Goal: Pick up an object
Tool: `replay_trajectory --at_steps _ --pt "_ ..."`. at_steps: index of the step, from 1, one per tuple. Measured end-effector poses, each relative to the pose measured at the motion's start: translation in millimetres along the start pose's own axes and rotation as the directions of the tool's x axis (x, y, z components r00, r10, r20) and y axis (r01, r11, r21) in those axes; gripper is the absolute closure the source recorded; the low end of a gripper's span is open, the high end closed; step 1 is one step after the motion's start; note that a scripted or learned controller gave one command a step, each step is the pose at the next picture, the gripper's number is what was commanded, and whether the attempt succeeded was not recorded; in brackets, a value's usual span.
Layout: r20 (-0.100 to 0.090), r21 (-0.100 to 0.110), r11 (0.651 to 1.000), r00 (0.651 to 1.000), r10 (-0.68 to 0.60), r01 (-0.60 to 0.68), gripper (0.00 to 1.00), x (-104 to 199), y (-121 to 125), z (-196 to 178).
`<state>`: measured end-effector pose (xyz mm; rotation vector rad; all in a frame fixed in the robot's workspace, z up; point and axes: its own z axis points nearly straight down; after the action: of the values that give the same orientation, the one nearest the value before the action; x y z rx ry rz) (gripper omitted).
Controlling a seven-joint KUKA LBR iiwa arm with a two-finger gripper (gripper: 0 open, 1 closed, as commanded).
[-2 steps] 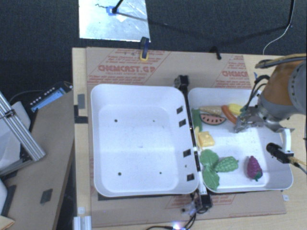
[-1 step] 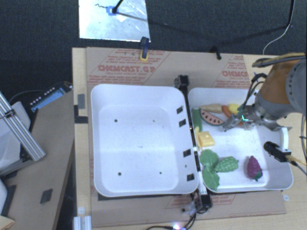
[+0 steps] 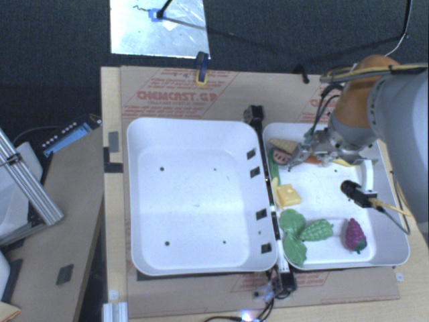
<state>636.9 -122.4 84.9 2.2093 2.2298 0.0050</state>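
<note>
**Hand low over far end of right bin; grip not confirmed**

The arm (image 3: pixel 395 113) reaches in from the right, and its orange band (image 3: pixel 362 96) is visible above the wrist. The hand (image 3: pixel 299 158) sits low over the far-left part of the right bin (image 3: pixel 400 250), close to that bin's wall. It cannot be told from this angle whether the hand is open or closed. No item can be confirmed in its grasp.

All objects available for picking lie in the right bin:
- A pale yellow ridged piece (image 3: pixel 283 145) lies in the far-left corner, with a reddish-brown piece (image 3: pixel 281 157) just beside it. Both are near the hand.
- A small orange piece (image 3: pixel 311 157) lies right at the hand. Contact cannot be judged.
- A yellow wedge (image 3: pixel 289 195) lies against the left wall, about midway along it.
- Two green leaves (image 3: pixel 293 233) lie in the near-left corner. A green bumpy piece (image 3: pixel 317 230) touches them on the right.
- A purple berry cluster (image 3: pixel 354 235) lies towards the near-right corner, apart from the green items.

The left bin (image 3: pixel 194 200) stands directly beside the right bin, and their walls meet. Both bins rest on a printed cardboard sheet (image 3: pixel 174 89) laid on the desk (image 3: pixel 109 113).
</note>
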Motion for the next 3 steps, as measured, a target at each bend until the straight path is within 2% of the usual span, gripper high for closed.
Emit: replay_trajectory --at_steps 1,2,3 --pt "0.004 0.034 0.999 1.0 0.004 -0.004 0.0 24 27 3" --pt "0.01 0.031 0.999 1.0 0.008 -0.008 0.0 29 25 4" --pt "-0.001 -0.006 1.0 1.0 0.001 -0.001 0.0 83 15 -107"
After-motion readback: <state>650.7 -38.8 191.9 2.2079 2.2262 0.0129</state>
